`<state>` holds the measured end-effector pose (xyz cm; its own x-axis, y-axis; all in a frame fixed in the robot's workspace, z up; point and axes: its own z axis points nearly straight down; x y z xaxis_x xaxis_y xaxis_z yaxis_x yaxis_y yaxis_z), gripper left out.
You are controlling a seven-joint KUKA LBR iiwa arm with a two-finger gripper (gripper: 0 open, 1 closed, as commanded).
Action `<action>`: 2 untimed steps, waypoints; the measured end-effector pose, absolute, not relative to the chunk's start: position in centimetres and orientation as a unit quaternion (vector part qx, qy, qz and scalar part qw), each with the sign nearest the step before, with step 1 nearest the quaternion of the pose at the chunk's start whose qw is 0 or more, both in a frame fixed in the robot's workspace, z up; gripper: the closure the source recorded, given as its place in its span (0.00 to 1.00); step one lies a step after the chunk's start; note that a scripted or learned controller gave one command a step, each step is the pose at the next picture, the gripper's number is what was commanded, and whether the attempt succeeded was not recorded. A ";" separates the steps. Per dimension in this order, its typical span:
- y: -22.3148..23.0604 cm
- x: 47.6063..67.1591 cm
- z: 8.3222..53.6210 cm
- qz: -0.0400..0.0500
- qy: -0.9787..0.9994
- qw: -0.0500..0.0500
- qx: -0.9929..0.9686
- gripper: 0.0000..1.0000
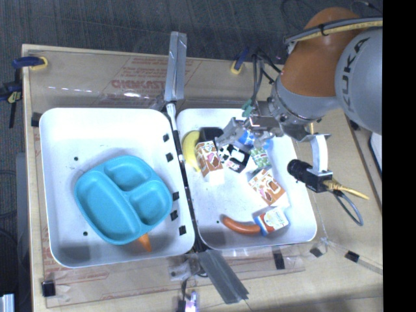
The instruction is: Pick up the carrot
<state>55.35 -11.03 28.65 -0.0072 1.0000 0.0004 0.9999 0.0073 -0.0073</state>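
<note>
From above, two white bins are sitting side by side: the left bin (55, 174) at centre left of the frame, the right bin (302, 229) at centre right. One blue divided plate (123, 199) is lying in the left bin, taking up most of its floor. One carrot (144, 242) is peeking out from under the plate's lower edge, near the bin's bottom wall, with only its orange tip showing.

The right bin is holding one banana (189, 149) against its left wall, one sausage (239, 225) near its bottom wall, and three small printed cartons: one carton by the banana (208, 158), one middle carton (266, 186) and one lower carton (273, 220) touching the sausage's right end. White floor is lying open between the cartons and the sausage.

The gripper (237, 145) is hanging over the upper middle of the right bin, well apart from the carrot; whether it is spread or pressed together I cannot tell.
</note>
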 end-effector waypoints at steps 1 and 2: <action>-6.2 49.9 18.8 0.003 -0.639 0.003 -0.769 0.00; 1.7 48.4 18.9 0.003 -0.688 0.003 -0.725 0.00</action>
